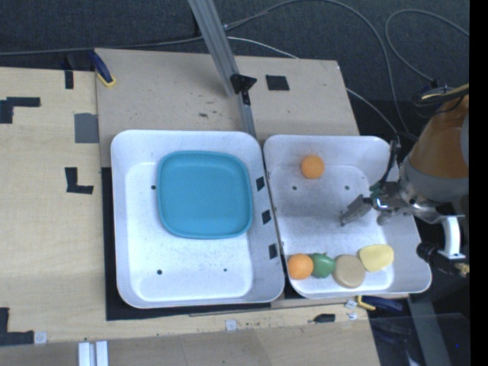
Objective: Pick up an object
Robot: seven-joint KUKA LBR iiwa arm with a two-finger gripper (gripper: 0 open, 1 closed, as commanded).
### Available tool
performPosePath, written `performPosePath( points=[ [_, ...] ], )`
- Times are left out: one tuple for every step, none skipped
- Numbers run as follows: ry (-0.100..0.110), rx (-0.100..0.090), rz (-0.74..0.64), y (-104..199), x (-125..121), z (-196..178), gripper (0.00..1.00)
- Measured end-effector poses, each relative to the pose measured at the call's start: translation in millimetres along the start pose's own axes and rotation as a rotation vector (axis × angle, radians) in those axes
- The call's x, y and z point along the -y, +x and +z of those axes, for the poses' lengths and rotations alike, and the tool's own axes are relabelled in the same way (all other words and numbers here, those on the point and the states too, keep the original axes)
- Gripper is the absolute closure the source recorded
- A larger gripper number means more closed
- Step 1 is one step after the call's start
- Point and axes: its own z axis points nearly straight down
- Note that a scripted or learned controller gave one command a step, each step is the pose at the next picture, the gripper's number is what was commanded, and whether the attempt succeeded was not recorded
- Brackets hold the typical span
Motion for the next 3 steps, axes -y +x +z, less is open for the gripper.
performPosePath(
  points=[
    [-0.005,0.001,-0.001,0.4,-0.3,50.9,0.0],
    [-0.007,0.003,0.0,-0.4,-0.7,39.1,1.0],
    [-0.008,0.002,-0.001,0.6,-9.7,-7.0,1.0]
  ],
)
